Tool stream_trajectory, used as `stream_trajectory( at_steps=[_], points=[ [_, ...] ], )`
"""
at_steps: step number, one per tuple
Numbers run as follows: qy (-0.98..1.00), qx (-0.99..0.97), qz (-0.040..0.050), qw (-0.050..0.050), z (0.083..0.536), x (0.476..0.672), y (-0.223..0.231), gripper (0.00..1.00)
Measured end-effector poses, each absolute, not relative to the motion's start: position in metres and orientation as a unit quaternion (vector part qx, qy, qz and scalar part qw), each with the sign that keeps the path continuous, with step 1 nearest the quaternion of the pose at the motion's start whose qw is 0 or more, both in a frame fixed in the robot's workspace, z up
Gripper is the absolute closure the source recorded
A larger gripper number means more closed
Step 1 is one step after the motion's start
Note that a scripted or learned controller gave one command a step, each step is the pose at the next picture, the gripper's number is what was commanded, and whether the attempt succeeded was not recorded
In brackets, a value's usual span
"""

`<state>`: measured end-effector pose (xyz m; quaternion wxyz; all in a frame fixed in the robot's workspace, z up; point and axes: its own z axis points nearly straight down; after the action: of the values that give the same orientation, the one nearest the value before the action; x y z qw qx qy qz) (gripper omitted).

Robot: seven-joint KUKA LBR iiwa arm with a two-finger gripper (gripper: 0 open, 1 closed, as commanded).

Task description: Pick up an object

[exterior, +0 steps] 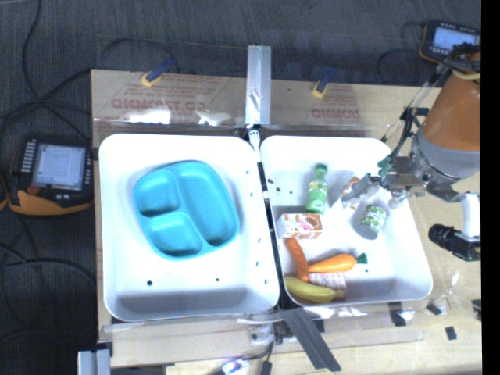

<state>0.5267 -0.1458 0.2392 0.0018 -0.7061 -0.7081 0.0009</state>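
Overhead, a wooden bench point(367, 100) carries two shallow white bins side by side, parted by a dark seam. Across the left bin point(117, 287) sits a blue divided tray point(187, 208), tilted, with bare white floor on every side of it. Along the right bin point(406, 276) the items crowd the inner and lower parts, leaving its upper strip and lower right corner open. From the right edge the grey arm point(453, 143), orange above the wrist, reaches over that bin's upper right rim. Its gripper point(361, 191) hangs low over the bin floor; whether the fingers are spread or closed cannot be told, and something reddish shows at their tips. Just below it lies a small green-patterned can point(373, 219), close to the gripper. An orange carrot point(334, 262) lies across the lower middle, above a yellow banana point(312, 290) by the near wall. A red-and-white carton point(301, 226) rests near the seam, and a green bottle point(316, 189) stands above it. A handheld pendant point(51, 170) lies on the floor at left.
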Motion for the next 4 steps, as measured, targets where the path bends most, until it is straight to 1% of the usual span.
stream_trajectory(
  at_steps=[1,2,3,4],
  points=[
    [-0.713,-0.701,0.0017,0.001,0.165,0.572,-0.177,0.0],
    [-0.723,-0.691,-0.0015,-0.005,0.125,0.624,-0.154,0.0],
    [-0.698,-0.716,-0.0137,-0.024,0.111,0.648,-0.184,0.0],
    [-0.734,-0.68,-0.0007,-0.003,0.088,0.638,-0.202,0.0]
  ],
)
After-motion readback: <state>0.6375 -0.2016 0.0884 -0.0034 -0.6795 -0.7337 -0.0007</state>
